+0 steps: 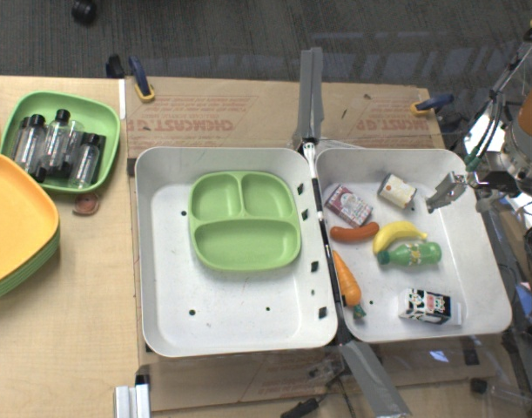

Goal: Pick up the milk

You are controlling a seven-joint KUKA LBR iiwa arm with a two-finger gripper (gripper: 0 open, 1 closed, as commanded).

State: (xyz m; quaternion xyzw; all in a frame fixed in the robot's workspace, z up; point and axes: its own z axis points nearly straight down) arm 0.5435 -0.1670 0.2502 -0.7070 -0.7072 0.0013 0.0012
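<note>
Milk in right bin's near corner, tool grip state unclear

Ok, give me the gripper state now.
Gripper: open, holding nothing, at the right bin's far right edge, away from the milk.

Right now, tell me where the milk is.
The milk lies in the right bin, near its front edge, just below the green bottle and right of the carrot.
</note>
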